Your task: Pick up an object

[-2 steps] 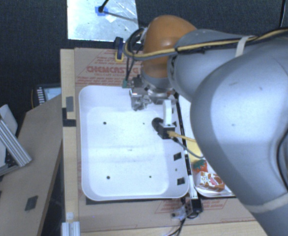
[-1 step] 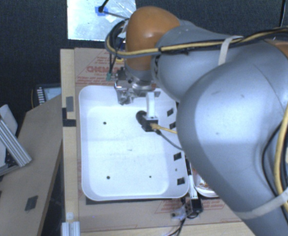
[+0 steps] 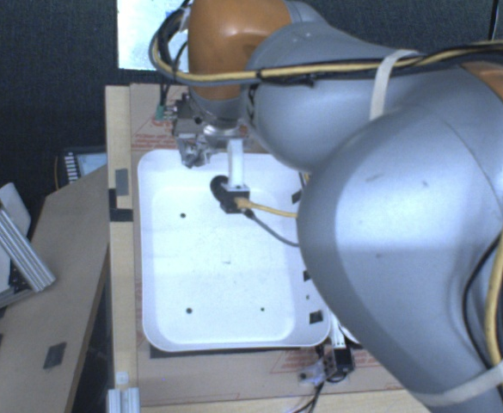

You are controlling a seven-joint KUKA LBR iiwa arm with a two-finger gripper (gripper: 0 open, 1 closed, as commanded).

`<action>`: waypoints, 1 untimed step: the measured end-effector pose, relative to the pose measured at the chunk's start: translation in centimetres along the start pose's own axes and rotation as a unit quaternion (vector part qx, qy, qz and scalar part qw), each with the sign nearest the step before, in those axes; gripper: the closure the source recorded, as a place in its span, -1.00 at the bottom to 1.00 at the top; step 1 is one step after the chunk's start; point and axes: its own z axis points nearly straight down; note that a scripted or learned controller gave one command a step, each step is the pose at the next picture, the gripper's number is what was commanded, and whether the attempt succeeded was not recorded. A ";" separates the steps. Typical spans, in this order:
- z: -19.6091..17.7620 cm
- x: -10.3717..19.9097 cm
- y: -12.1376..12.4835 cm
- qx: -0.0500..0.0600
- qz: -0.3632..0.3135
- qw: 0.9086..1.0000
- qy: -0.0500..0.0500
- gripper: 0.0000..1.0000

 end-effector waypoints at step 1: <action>2.3 -8.0 -0.1 0.003 0.007 1.000 -0.002 1.00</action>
